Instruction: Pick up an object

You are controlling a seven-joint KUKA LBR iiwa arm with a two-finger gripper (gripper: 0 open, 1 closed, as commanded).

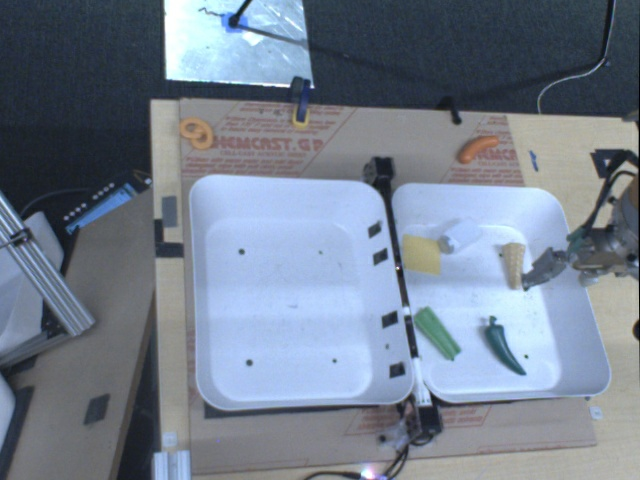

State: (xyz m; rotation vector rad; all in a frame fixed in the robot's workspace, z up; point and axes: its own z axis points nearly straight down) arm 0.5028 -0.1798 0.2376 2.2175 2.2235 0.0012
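The right bin (570, 298) holds a yellow block (421, 254), a pale bluish-white object (460, 237), a tan cone-shaped piece (513, 263), a light green pod (437, 331) and a dark green pepper (503, 346). My gripper (545, 267) reaches in from the right edge, low over the bin's right side, just right of the tan cone. Nothing shows between its tips.
The left bin (290, 288) lies beside the right one, joined by a black hinge strip (400, 298). On the board behind sit an orange sausage shape (478, 149), an orange ring (196, 133) and a yellow-blue clamp (300, 103). A shiny sheet (238, 26) lies further back.
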